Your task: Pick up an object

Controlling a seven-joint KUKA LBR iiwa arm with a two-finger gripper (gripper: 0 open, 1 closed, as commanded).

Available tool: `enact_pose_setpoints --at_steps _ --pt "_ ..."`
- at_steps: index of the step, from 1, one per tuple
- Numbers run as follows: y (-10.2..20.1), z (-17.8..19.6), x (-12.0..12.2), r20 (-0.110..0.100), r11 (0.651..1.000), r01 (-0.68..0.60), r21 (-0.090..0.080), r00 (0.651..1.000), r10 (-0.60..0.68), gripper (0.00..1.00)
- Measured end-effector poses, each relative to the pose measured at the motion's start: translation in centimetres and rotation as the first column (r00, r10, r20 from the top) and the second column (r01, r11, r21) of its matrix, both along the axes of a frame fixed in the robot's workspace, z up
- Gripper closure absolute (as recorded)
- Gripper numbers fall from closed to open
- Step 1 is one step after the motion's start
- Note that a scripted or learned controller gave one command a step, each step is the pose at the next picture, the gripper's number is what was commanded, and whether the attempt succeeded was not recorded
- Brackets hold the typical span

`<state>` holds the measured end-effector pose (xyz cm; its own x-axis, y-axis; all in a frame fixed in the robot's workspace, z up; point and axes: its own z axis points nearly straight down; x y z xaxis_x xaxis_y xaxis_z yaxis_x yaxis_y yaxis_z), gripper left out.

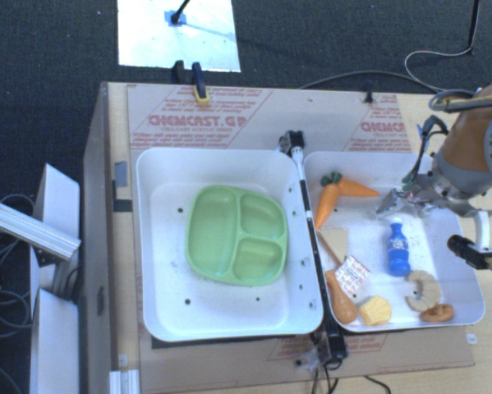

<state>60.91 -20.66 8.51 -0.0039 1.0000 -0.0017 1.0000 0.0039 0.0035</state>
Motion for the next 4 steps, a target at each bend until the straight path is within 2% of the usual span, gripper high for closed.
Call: enact_pose_setpoints --at_steps 1,2,3,4 --pt "4.2 -0.1 -3.3 -0.002 1.0 -0.001 0.002 1.0 0.001 0.0" --pt "5.0 -0.1 -6.5 -0.003 1.0 0.002 0.001 1.0 -0.002 0.0" --pt "4.3 -0.1 -9.2 -0.003 1.0 0.003 0.001 1.0 -0.003 0.0" --pt "0.0 3.7 -2.1 0.001 1.0 0.0 -0.001 1.0 0.0 0.0"
